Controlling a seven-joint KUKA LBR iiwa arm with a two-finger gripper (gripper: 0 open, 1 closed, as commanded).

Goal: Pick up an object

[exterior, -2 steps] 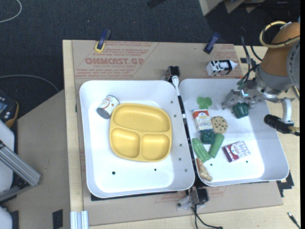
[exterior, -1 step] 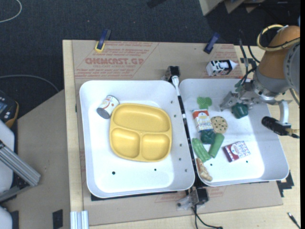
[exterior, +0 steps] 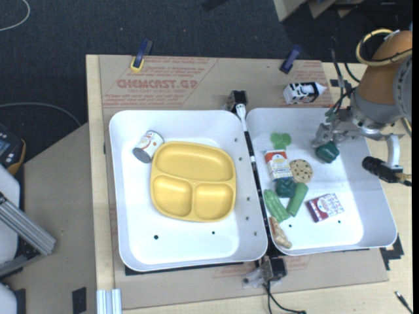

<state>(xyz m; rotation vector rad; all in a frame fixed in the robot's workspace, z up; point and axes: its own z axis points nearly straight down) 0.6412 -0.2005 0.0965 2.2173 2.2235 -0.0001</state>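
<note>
The hand [exterior: 329, 138] hangs over the far right part of the right bin [exterior: 366, 231], right above a dark green round thing [exterior: 327, 152] that sits at its tip. Whether the hand is open or closed around it cannot be told from this angle.

The other things crowd the left half of that bin: a green piece [exterior: 281, 139] at the back, a red and white carton [exterior: 277, 164], a cookie [exterior: 301, 170], a green pickle [exterior: 296, 199] and a red packet [exterior: 325, 207]. The bin's right side and front edge have bare floor.

In the left bin [exterior: 124, 195] a yellow divided plate [exterior: 193, 181] takes the middle, with a small can [exterior: 148, 146] lying at its far left corner. Bare floor runs along that bin's front edge.
</note>
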